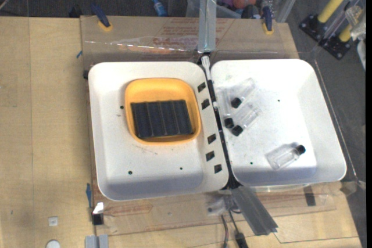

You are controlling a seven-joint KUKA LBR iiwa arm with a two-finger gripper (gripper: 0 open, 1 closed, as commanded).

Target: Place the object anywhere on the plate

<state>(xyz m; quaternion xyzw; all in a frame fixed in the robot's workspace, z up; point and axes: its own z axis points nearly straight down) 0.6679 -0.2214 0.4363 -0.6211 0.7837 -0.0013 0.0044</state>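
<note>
The orange plate [132, 92] sits near the middle of the left bin [110, 168], a little toward twelve o'clock. A dark ridged block [161, 119] lies flat on it, filling most of the well and reaching toward the six o'clock rim. If that block is the object, it is already placed and the job looks done.

The right bin [305, 81] holds clear little bottles with black caps. A cluster of bottles [241, 107] lies at the bin's nine o'clock side, close to the divider. A lone bottle [283, 155] lies on its side at about five o'clock, well apart from the others. The cluster is glassy and overlapping, so I think it is two or three bottles but cannot count them surely.

Whether the claw is apart or together cannot be told from this view.

If a bottle is meant to go next, the lone one is the fair choice, since it has free floor all round. I would close across its narrow body, not along its length, because it would likely roll. On the plate, the twelve o'clock strip above the block is the barest part. Lower it gently there, as a round bottle set on the ridges could slide off.
</note>
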